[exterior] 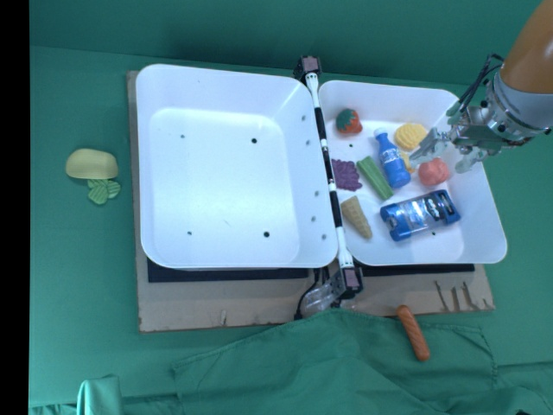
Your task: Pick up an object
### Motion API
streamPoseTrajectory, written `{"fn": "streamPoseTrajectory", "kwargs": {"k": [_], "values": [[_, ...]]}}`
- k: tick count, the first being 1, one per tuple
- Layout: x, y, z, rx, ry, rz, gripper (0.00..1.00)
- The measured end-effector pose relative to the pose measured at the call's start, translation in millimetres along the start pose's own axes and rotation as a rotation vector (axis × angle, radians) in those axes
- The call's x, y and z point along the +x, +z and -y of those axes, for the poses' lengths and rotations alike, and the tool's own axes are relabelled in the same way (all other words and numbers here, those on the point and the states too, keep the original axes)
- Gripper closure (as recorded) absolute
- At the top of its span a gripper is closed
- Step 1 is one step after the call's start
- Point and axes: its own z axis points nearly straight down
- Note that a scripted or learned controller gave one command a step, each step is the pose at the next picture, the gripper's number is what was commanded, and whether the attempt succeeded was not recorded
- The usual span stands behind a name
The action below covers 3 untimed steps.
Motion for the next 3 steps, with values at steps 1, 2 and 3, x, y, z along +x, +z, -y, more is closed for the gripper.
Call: {"fn": "streamPoseTrajectory", "kwargs": {"k": [1,2,3], "values": [[4,60,4,0.006,0.0,-0.001,0.0],[0,100,4,-0.015,-0.001,0.005,0.0],[-3,116,-4,-0.027,-0.002,0.008,0.0]]}}
